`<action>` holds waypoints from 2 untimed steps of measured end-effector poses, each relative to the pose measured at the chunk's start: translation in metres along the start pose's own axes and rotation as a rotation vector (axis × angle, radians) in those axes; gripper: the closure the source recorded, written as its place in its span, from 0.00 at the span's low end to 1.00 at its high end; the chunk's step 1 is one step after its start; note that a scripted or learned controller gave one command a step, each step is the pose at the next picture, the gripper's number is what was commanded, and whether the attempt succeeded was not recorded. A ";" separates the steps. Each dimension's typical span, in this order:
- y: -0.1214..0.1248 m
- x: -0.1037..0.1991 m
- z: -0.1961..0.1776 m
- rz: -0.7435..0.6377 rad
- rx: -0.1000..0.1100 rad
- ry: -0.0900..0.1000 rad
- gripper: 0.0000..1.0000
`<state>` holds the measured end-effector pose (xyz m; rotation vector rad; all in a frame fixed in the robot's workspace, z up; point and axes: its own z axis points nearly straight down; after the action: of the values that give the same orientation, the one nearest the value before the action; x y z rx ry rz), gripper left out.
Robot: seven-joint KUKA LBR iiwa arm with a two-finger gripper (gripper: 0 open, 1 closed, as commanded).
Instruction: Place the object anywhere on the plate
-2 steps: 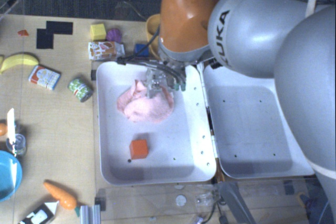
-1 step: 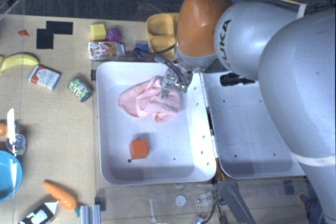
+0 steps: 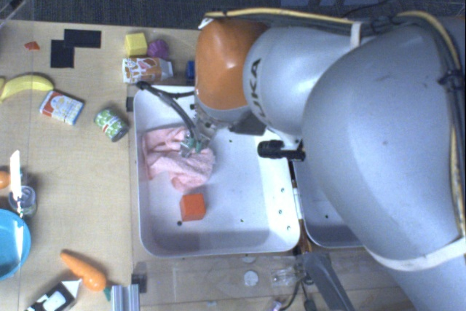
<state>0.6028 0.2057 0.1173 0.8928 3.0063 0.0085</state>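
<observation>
Down in the left white bin [image 3: 156,229] the gripper [image 3: 194,147] sits right on a pink cloth [image 3: 175,156] that is all crumpled up. It touches the top of the cloth, but the big grey arm [image 3: 349,105] with its orange band [image 3: 222,69] hangs over it, so I cannot tell if the pincer is apart or together. Just below the cloth lies a small orange block [image 3: 193,207], flat on the bin floor and apart from the gripper. The second white bin [image 3: 328,237] is on the right, and most of it is hidden under the arm. On the wooden bench [image 3: 73,193] to the left of the bins there is a yellow banana [image 3: 25,86], a little red and white box [image 3: 61,107] and a small green can [image 3: 111,124] lying on its side. Along the far edge sit a yellow block [image 3: 135,44], a purple thing [image 3: 158,49] (too small to tell what it is) and a food carton [image 3: 145,70]. A blue plate [image 3: 13,244] peeks in at the left edge, well apart from the bin, and an orange carrot [image 3: 84,270] lies near the bottom of the bench.
</observation>
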 end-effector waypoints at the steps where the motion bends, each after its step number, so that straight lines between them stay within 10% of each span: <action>1: -0.054 -0.068 -0.006 0.154 0.002 -0.002 1.00; 2: -0.012 0.032 0.019 0.151 -0.022 -0.011 1.00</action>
<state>0.5692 0.2130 0.0982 1.1112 2.9152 0.0380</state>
